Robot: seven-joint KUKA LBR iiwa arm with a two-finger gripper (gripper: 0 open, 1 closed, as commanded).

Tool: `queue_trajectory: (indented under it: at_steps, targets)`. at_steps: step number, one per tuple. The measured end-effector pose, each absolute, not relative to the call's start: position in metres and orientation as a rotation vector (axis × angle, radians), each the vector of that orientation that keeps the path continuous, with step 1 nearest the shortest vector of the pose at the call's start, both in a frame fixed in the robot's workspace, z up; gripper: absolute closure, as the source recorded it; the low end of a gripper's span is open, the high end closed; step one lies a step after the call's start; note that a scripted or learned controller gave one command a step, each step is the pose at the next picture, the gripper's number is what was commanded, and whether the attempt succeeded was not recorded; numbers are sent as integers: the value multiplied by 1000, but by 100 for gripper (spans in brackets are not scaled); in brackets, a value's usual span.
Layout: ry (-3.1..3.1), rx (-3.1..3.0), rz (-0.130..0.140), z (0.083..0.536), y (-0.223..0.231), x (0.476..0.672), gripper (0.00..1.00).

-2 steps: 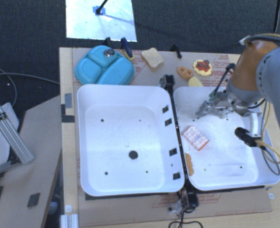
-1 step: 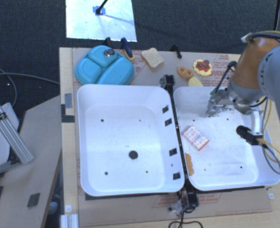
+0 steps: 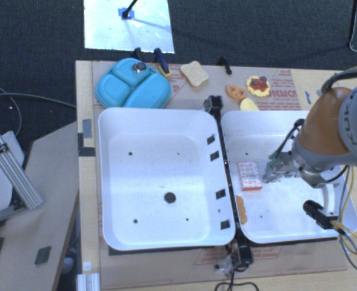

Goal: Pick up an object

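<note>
A small red and white box [image 3: 248,176] lies in the right bin [image 3: 269,132], close to the divider. My gripper [image 3: 269,174] is low in that bin, right beside the box's right edge; whether it touches the box is unclear. An orange, peanut-shaped piece [image 3: 241,210] lies against the bin's left wall, in front of the box. In the left bin [image 3: 142,132] sits a small dark round object [image 3: 170,197].
Behind the bins on the bench lie a blue compartment tray [image 3: 133,85], a toast slice [image 3: 194,73], a pretzel [image 3: 235,91], a small tart with red topping [image 3: 258,85] and a yellow piece [image 3: 248,105]. The arm [image 3: 330,132] covers the right bin's right side.
</note>
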State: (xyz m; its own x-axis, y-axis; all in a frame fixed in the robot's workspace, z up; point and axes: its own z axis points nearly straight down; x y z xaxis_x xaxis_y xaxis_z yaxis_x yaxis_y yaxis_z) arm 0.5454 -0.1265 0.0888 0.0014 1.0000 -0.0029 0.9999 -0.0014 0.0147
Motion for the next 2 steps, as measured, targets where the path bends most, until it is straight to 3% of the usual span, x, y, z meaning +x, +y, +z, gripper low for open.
queue_trajectory:
  at_steps: [1,2]
  targets:
    - [2232,2201,17,191,-29,559,100]
    - [2234,2214,1,184,22,511,100]
